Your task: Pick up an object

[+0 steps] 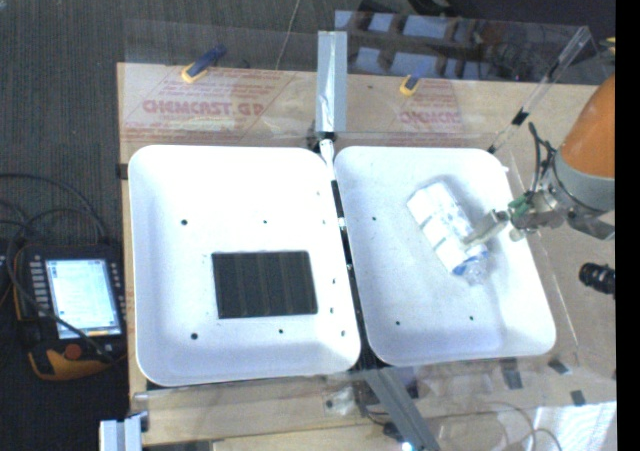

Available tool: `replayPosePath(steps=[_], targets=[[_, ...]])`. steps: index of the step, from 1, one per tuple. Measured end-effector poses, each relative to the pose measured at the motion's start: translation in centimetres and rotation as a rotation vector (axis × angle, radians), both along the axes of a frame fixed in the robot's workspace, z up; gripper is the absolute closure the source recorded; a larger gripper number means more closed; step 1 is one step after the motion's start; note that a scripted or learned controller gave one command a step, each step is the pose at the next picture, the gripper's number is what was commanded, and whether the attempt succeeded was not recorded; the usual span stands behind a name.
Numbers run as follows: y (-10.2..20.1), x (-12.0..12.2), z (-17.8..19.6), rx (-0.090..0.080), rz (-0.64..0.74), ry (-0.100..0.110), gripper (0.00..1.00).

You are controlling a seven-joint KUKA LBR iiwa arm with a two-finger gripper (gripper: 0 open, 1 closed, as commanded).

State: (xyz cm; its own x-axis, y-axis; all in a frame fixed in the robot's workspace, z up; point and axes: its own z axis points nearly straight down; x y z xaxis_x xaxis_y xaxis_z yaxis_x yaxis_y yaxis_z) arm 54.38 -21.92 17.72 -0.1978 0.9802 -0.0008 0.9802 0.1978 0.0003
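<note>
Gripper (pixel 492 224) over right bin (pixel 400 339), beside clear plastic bottle (pixel 450 229)

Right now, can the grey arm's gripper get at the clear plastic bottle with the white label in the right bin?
Probably yes. The gripper sits right beside the clear plastic bottle with the white label in the right bin, and nothing lies between them. Whether its fingers are open is unclear.

Dark ridged panel (pixel 265 284) flat in left bin (pixel 160 179); handheld pendant (pixel 75 299) on floor, left.
</note>
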Motion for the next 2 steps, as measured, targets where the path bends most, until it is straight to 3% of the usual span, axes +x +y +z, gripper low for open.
replayPosePath(steps=[1,2], targets=[[0.34,0.80,-7.89,0.001,0.174,-0.003,0.00],[0.43,0.91,-6.92,0.001,0.175,-0.006,1.00]])
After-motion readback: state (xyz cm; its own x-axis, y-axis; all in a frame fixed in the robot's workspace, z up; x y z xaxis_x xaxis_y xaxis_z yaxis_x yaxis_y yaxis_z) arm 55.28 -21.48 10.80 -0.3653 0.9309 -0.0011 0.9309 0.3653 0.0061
